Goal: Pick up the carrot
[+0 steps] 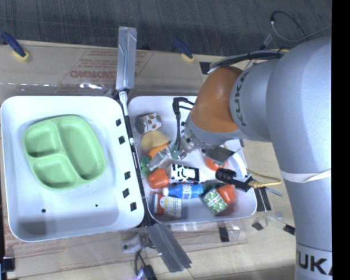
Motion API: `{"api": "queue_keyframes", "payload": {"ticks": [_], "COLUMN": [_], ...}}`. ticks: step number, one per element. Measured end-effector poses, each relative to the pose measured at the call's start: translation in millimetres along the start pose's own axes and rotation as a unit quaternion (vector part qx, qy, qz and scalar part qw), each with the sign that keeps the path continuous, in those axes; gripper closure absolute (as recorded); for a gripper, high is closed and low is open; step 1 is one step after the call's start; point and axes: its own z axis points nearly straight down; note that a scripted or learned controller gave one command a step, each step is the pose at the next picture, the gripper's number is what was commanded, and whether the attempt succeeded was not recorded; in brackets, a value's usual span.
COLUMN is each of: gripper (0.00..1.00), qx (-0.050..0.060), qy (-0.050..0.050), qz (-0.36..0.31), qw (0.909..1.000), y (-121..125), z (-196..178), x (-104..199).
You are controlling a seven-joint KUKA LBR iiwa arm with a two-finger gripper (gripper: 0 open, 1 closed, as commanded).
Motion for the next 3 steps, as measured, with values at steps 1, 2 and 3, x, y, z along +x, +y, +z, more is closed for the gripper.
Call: {"api": "queue_keyframes", "payload": {"ticks": [1,2,3], "gripper": [0.00,0.00,1.00], "qx": [0.001,0.001,0.002], "qy": [0.000,0.001,0.001], "qz": [-0.083,-0.078,-0.080], "qw": [0.9966,0.9970,0.9968], "y": [30,8,9], "z": [-61,2,-8], "x": [-18,-27,-27]}}
